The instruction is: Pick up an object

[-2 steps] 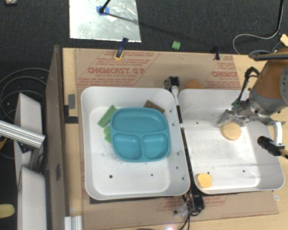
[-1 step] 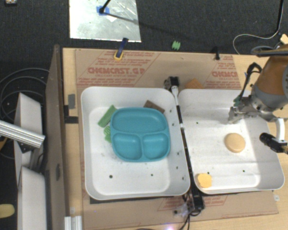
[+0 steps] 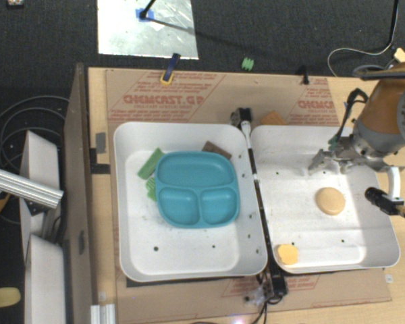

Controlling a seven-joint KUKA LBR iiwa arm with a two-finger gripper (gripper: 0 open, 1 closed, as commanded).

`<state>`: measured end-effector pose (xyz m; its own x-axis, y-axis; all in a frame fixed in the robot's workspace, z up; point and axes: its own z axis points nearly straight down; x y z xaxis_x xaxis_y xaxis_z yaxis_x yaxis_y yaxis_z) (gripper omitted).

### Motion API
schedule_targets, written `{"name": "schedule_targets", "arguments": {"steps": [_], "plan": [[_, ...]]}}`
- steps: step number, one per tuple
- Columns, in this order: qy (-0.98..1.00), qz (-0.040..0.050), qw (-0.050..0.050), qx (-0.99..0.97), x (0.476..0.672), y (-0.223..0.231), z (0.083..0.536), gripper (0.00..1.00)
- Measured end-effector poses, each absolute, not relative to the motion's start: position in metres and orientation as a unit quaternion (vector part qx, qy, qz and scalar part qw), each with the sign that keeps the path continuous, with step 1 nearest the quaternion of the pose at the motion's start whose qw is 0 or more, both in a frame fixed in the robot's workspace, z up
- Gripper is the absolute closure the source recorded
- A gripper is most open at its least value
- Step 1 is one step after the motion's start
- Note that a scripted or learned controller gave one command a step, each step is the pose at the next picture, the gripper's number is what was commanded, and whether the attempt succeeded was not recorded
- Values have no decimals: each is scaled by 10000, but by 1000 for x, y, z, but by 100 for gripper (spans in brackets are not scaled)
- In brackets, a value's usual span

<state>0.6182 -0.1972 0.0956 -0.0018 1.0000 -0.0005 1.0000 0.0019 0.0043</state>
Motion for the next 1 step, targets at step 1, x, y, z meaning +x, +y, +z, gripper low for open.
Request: {"name": "schedule_targets", "arguments": {"steps": [1], "plan": [[7066, -7, -4, 7076, 563, -203, 115, 0]]}}
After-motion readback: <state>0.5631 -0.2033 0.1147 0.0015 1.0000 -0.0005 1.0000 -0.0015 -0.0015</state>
